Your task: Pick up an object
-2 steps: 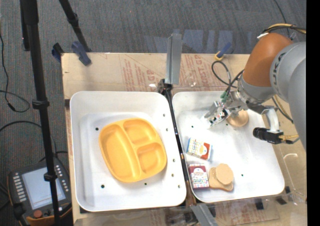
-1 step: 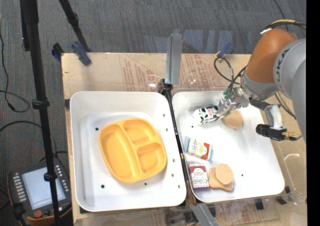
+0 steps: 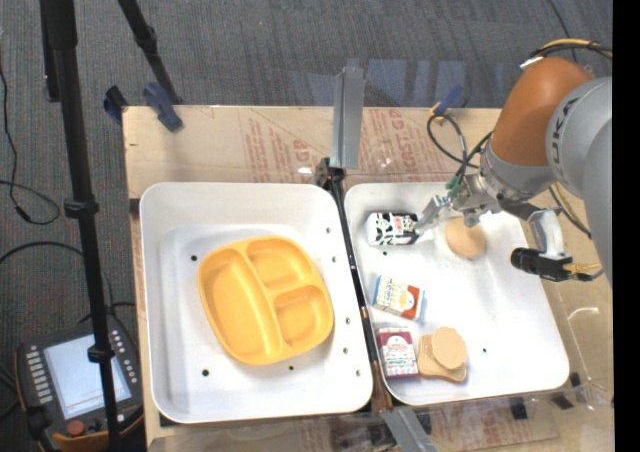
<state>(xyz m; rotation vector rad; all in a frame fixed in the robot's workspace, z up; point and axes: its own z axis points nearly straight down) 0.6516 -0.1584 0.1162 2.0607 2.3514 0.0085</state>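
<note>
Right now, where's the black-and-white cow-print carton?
The cow-print carton lies in the right bin, near its back-left corner beside the divider. The gripper is just to its right, and a small blue-and-white carton sits in front of it.

Even, bright overhead light; a slightly soft picture.
You get near-blown whites on both white bins (image 3: 160, 240), only faint shadows under the yellow tray (image 3: 265, 298), a dull sheen on the arm's orange band (image 3: 530, 125), and mild grain over the darker carpet (image 3: 300, 20).
</note>
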